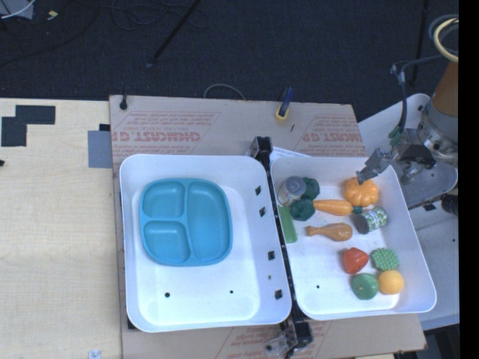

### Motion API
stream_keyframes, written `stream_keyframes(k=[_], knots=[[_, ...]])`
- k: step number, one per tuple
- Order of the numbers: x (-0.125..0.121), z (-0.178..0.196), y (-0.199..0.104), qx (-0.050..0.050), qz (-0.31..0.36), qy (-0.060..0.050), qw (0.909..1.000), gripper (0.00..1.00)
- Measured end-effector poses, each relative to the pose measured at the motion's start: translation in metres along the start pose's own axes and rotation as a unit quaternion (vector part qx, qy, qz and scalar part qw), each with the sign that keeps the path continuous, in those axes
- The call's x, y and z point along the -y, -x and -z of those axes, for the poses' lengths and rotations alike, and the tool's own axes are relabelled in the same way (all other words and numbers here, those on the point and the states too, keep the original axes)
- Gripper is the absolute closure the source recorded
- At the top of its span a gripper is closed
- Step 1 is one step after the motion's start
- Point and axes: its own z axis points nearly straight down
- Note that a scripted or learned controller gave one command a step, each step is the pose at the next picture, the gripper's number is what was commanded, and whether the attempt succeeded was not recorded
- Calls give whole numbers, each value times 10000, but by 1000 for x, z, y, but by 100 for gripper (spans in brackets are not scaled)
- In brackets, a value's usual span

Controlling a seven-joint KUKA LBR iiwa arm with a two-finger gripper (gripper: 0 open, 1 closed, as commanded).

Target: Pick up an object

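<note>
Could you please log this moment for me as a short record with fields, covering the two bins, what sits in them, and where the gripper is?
left bin: holds a blue divided plate
right bin: holds toy foods
toy foods: orange pumpkin, carrot, drumstick, red piece, yellow fruit
gripper: over the right bin's far right corner, just above the orange pumpkin
held: nothing visibly between the fingers

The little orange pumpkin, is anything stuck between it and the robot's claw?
Nothing visible is. The gripper hangs at the far right corner of the right bin, right above the orange pumpkin. The nearest neighbours, a carrot and a small can, lie on the pumpkin's other sides.
</note>
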Motion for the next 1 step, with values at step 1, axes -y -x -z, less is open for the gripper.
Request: stream_keyframes(k=[1], knots=[[-2,8,0,10,11,61,10000,0]])
